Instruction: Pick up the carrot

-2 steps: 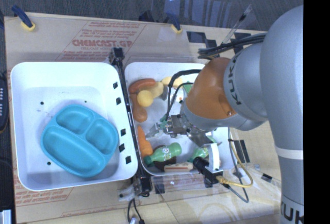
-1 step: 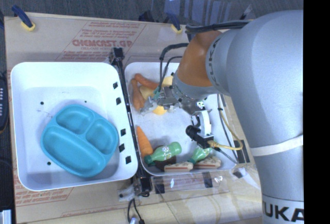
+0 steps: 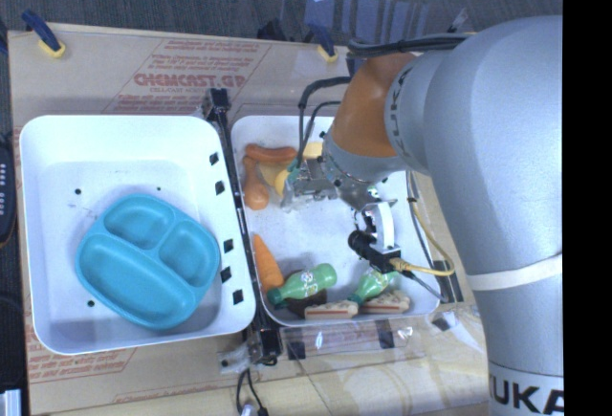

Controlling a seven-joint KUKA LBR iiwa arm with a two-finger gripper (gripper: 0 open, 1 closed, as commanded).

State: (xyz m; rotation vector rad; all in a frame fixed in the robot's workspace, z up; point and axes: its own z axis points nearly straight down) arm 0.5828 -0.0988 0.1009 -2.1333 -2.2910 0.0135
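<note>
Camera view: tool grip state unclear, well above the small tapered orange carrot; descend, align along its length.

Blue divided plate sits in the left bin. Right bin has two green bottles along its near edge, plus an orange-tan toy further back.

Divided tray in left bin; carrot in right bin.
</note>
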